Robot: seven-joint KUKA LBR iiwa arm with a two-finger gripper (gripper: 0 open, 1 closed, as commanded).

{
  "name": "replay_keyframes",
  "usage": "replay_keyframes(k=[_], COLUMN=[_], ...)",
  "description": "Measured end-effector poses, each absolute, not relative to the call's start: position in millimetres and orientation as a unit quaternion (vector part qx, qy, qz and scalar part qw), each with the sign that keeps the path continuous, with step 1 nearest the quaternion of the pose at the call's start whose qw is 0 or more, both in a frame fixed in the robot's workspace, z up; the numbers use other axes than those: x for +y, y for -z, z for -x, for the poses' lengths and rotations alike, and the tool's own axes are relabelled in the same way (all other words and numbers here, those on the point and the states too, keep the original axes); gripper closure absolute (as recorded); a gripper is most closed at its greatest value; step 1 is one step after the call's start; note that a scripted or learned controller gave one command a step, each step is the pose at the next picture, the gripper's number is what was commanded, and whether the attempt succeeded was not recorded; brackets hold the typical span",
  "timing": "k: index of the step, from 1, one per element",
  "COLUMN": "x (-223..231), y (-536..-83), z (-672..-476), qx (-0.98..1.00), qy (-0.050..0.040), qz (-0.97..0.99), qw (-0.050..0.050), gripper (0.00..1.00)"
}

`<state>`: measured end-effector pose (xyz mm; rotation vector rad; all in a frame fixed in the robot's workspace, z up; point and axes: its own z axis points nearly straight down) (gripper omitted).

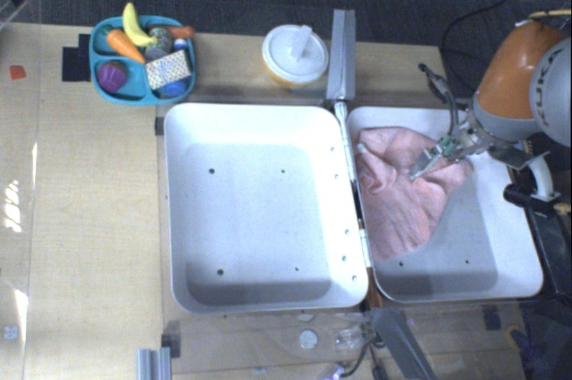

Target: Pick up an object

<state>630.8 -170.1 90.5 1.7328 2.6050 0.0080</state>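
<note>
A crumpled pink cloth (398,195) lies in the right white bin (465,266), covering its left and middle part. The arm reaches in from the right, its orange band (511,74) above the bin's far right corner. The gripper (427,164) points down and to the left, and its tip is on or just over the upper right part of the cloth. The cloth looks flat against the bin floor, with folds near the gripper's tip.
The left white bin (259,280) sits beside the right one. Behind it stand a blue tray (100,89) with toy food and a white lidded cup (295,54). A grey metal post (340,56) rises between the bins at the back. Cables run near the arm at the right.
</note>
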Motion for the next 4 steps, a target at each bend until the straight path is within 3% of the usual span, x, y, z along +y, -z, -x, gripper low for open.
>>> replay_keyframes(k=[1, 2, 3, 4], x=[-179.5, -140.8, -108.1, -105.9], y=[-88.2, -99.9, -89.1, -104.6], z=[-668.1, -655.2, -665.8, -671.9], qx=[0.828, 0.826, 0.858, 0.859], qy=[0.0016, -0.0024, 0.0067, 0.0005], qz=[-0.56, -0.564, -0.514, -0.512], qw=[-0.005, 0.004, -0.004, 0.008], gripper=[0.0, 0.0, 0.0, 1.0])
